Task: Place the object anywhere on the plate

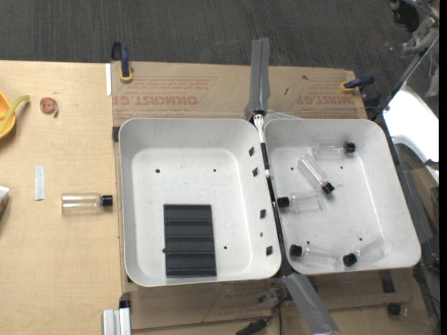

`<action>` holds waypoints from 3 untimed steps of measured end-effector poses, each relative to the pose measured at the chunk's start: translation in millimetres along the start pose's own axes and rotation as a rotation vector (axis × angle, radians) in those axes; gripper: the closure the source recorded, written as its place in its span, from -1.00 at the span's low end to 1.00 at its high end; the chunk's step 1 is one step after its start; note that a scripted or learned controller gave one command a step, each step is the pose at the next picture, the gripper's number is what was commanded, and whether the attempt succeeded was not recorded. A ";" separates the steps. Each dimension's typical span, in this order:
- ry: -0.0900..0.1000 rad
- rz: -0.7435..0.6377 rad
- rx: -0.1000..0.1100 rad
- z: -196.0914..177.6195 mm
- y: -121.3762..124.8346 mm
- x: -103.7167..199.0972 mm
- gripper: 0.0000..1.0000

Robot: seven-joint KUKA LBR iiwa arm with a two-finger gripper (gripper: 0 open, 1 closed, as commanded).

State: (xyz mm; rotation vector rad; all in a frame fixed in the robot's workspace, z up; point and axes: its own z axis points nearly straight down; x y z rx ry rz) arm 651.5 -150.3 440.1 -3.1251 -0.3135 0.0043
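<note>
Far left of the table [56,271]: a yellow item [8,114] at the edge, a small reddish disc [47,105], a pale strip [39,183], and one clear vial with a black cap [86,201] lying on its side outside the bins; it looks like a stray, not part of the working set.

Left bin [140,145]: a dark ribbed plate [189,240] lies flat toward the near side. Judged the drop target; nothing rests on it.

Right bin [384,152]: five clear black-capped vials [316,172] lie scattered on their sides, some apart in the middle, two against the near wall [335,257]. Loose scatter suits one-at-a-time picking. These are the task's objects, all across the divider from the plate.

Upper right corner: part of the robot [415,5], well away from the vials. Whether the end effector is apart or together I cannot tell.
</note>
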 end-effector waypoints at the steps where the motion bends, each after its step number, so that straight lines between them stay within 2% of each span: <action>1: -0.003 -0.014 0.000 0.2 61.0 -64.3 -1.00; 2: -0.001 -0.003 0.000 0.1 -26.7 -28.4 -1.00; 3: -0.003 0.000 -0.001 0.7 26.3 -32.9 -1.00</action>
